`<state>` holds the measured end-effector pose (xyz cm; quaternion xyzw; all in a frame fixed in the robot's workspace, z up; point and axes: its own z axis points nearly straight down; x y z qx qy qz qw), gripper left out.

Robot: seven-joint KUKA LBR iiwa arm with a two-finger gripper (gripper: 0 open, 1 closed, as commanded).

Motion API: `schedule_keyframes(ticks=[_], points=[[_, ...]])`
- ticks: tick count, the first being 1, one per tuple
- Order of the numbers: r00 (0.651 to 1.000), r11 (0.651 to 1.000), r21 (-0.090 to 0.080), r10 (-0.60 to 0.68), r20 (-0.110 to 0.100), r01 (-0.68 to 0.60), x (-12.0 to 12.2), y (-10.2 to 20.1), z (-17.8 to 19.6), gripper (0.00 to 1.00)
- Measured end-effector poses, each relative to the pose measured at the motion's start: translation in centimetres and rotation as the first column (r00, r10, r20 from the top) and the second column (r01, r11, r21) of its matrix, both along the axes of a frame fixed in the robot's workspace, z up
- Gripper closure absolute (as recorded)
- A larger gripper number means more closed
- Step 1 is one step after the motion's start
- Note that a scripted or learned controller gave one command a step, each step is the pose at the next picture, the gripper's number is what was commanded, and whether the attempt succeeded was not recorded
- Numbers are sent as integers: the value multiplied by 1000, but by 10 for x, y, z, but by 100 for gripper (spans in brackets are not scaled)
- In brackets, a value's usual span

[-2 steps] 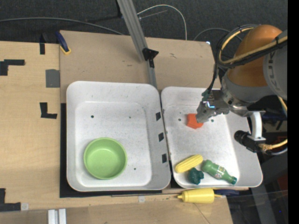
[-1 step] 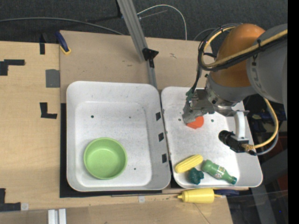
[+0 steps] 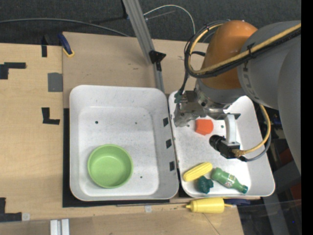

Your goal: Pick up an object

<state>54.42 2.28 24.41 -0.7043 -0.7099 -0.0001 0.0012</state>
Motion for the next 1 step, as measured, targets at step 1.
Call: schedule_keyframes(ticks=[1], points=[[1000,1000,0,0,-1,0,-1,58,0,100]])
